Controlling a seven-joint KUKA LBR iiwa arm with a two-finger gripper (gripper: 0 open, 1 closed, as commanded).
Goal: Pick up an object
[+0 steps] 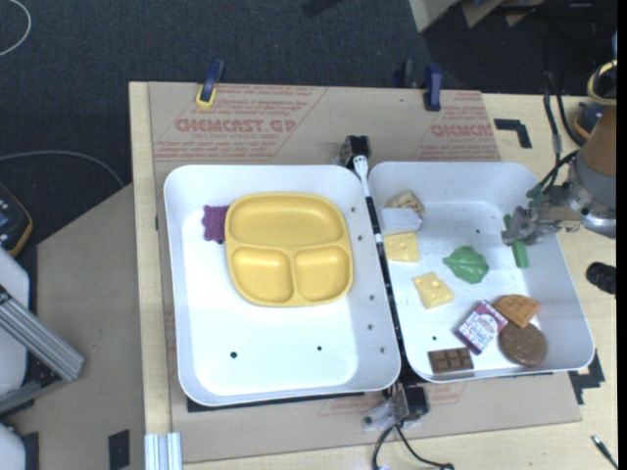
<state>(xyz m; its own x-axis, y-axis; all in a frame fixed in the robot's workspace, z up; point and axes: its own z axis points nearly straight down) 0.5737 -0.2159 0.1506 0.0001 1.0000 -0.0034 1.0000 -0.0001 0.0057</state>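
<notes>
The hand [519,231] is hanging low over the far right part of the right bin [573,306], reaching in from the right with the arm [598,179] behind it. A small green stick-like piece is showing just beneath it, but whether that belongs to the tool or is something gripped, I cannot tell, nor whether the hand is open or closed.

The likely targets are lying loose in the right bin: a green leaf-shaped toy [466,263] just left of the hand, two yellow cheese-like wedges [431,289], a brown cookie [523,344], a pink packet [480,327] and a chocolate bar [451,360] nearer. Being scattered, they are probably leaving room to close around one.

The left bin [196,341] is carrying a yellow divided tray [289,248] with a purple item [214,222] touching its left edge.

Both bins are sitting on a cardboard-covered desk [294,116], clamped at the far edge, over dark carpet.
</notes>
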